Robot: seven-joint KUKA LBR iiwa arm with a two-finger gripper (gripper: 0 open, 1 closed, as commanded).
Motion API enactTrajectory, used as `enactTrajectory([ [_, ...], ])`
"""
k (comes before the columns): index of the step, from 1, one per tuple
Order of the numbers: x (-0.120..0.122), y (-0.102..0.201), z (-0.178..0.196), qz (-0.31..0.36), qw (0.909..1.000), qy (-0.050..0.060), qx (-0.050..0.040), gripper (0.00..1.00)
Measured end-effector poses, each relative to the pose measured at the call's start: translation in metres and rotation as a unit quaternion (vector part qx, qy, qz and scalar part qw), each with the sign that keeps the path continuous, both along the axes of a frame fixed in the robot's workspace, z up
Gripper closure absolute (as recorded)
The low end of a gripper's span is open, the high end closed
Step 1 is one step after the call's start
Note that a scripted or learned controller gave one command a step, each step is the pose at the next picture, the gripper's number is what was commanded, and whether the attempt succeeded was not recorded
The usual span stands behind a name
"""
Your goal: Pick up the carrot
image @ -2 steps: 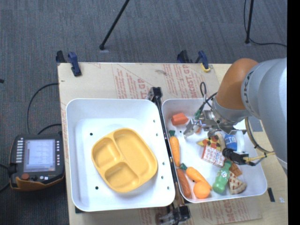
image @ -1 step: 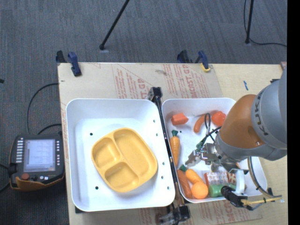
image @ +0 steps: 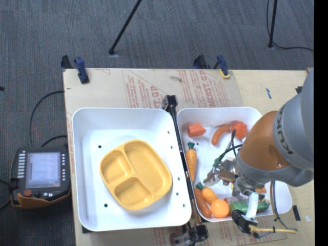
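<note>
An orange carrot [image: 191, 161] with a green top is seen lying lengthwise; the claw's [image: 218, 174] state cannot be told.

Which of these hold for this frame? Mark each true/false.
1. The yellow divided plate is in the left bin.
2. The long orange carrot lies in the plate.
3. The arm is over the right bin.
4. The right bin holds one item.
1. True: the yellow divided plastic plate sits in the left white bin.
2. False: the long orange carrot with a green top lies in the right white bin, along its left wall.
3. True: the end effector hangs over the right bin.
4. False: it holds several toy foods, including a round orange ball.
</note>
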State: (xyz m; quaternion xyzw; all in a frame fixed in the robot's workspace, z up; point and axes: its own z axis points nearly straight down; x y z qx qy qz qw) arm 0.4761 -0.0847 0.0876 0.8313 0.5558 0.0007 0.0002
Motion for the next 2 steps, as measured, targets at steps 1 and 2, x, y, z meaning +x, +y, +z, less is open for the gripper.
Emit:
enactTrajectory([
  [1, -0.0005, 0.0000, 0.0092, -0.002, 1.0000, 0.001, 0.0010, 1.00],
  [2, -0.0005, -0.0003, 0.0093, -0.003, 1.0000, 0.001, 0.0007, 0.00],
])
